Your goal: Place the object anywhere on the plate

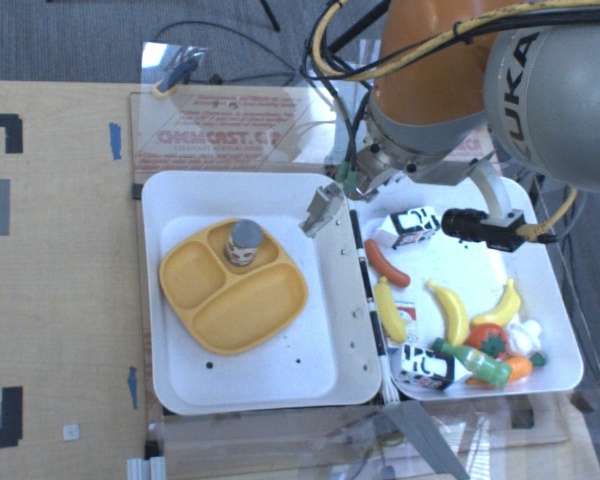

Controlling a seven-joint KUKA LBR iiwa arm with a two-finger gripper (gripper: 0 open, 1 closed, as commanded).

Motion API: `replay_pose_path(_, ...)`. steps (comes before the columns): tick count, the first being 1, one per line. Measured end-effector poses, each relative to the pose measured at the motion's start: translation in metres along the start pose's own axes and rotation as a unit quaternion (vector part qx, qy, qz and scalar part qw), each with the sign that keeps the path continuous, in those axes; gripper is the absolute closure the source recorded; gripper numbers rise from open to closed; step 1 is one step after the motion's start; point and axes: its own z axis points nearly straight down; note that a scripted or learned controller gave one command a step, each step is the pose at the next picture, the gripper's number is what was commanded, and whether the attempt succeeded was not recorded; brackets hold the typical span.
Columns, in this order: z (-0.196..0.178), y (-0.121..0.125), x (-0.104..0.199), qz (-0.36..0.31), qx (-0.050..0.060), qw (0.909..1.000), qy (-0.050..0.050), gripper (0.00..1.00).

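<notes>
Grey arm [500, 78] reaching in over two white bins.

Left bin [180, 368]: yellow divided plate [235, 293] near its left edge, small can [245, 241] upright in the plate's top compartment, bare floor toward the right rim. Right bin [550, 308]: heaped toy food. Gripper [322, 211] over the dividing rims, spread, holding nothing.

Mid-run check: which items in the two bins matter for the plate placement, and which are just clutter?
Job items:
- yellow plate in the left bin
- small can, upright in the plate's upper compartment
- end effector, above the left bin's right edge

Lying about, all in the right bin:
- hot dog
- two bananas
- corn cob
- green bottle
- tomato
</notes>
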Motion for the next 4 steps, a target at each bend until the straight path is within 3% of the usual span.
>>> replay_pose_path(1, 0.023, -0.017, -0.03, 0.009, 0.001, 1.0, 0.001, 0.0)
replay_pose_path(2, 0.077, -0.05, -0.065, -0.002, 0.0, 1.0, 0.001, 0.0)
replay_pose_path(3, 0.118, -0.063, -0.107, 0.021, 0.0, 0.9998, 0.001, 0.0)
replay_pose_path(4, 0.117, -0.058, -0.159, 0.008, -0.001, 1.0, 0.0, 0.0)
